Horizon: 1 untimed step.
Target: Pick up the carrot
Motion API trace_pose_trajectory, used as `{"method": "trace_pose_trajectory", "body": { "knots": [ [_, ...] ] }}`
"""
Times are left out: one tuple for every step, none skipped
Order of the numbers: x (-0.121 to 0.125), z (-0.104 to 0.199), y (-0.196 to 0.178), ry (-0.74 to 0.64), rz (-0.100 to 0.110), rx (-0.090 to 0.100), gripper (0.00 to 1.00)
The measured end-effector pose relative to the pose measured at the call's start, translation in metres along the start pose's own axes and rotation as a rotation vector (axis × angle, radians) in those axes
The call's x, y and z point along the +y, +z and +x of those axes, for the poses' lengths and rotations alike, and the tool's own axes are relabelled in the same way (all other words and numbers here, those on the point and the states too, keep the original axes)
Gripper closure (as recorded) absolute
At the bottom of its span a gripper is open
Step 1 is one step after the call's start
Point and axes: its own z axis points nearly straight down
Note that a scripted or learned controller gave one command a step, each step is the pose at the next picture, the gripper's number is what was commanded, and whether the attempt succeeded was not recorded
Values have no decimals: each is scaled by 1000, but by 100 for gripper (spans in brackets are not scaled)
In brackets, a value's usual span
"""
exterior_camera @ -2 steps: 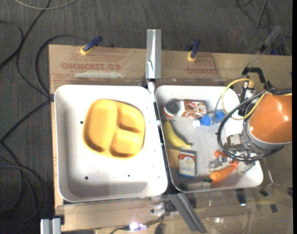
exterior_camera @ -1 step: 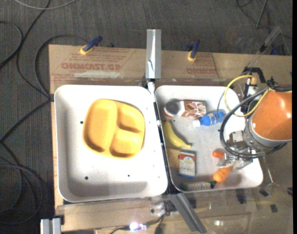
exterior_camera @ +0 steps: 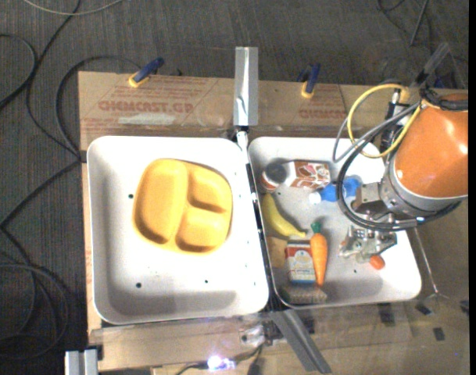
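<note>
Gripper (exterior_camera: 366, 244) over right bin (exterior_camera: 402, 287); finger spread unreadable, grasp unclear. Carrot (exterior_camera: 319, 257) lies near, at its 9 o'clock.

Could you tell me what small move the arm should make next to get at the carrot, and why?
Probably a short shift toward the view's left. The gripper hangs over the right bin, on the carrot's right, with a gap of bin floor between them. The carrot lies lengthwise beside a small carton, green top pointing to the banana, so it should centre above it before descending.
</note>
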Motion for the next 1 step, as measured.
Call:
{"method": "trace_pose_trajectory", "body": {
  "knots": [
    [0, 0, 0, 0, 0, 0, 0]
  ]
}}
